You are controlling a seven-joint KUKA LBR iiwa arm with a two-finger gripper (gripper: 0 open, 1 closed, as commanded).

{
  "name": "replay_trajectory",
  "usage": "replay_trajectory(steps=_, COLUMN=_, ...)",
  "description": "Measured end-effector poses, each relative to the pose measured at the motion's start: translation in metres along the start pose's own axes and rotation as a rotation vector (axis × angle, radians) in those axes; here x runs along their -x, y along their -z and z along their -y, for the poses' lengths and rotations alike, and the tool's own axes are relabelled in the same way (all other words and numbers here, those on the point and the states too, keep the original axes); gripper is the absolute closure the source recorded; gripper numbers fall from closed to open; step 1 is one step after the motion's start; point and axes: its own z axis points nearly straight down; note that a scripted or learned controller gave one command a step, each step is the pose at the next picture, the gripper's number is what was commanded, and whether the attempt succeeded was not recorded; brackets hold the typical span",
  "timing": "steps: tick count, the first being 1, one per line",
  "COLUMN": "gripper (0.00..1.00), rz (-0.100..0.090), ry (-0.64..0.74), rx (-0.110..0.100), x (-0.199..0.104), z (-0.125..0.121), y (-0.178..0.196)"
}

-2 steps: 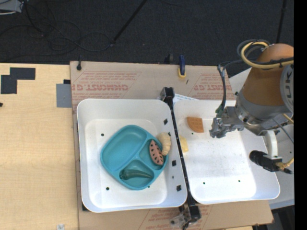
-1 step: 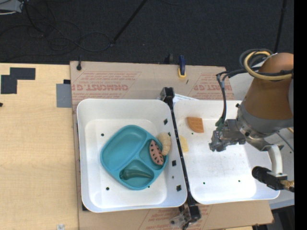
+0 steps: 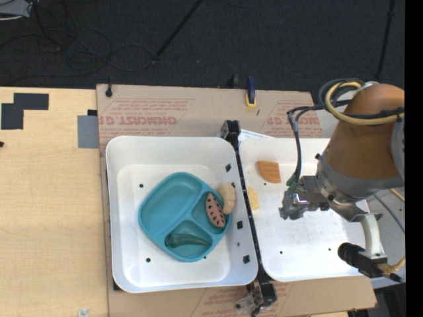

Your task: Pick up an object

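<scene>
I cannot tell how my fingers stand: my gripper (image 3: 295, 207) is a dark cluster of metal seen from above, and its tips blur together against the white floor. It hangs over the left part of the right bin (image 3: 317, 256), near the divider between the two bins, and nothing shows between the tips. Behind it my wrist widens into the orange band (image 3: 363, 137) and the grey arm, which comes in from the right and covers the far right side of that bin. A black cable loops from the wrist up toward the band.

Just up and to the left of my gripper lies an orange piece of bread (image 3: 269, 171), flat on the bin floor and apart from me. Further left, close against the divider, sits a small pale yellow piece (image 3: 252, 199), also apart from me.

Across the divider, in the left bin (image 3: 125, 197), a teal divided plate (image 3: 178, 220) lies tilted on the floor. A slice of watermelon (image 3: 215, 211) rests on its right edge, and a pale round item (image 3: 227, 195) touches that slice from the upper right.

Both bins sit on a sheet of cardboard (image 3: 172, 111), on a light wooden bench (image 3: 46, 203).
</scene>
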Motion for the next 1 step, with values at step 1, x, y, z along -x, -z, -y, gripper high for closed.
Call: replay_trajectory(steps=1, gripper=1.00, rz=0.000, ry=0.004, rx=-0.006, x=-0.0883, z=0.0002, y=-0.0678)
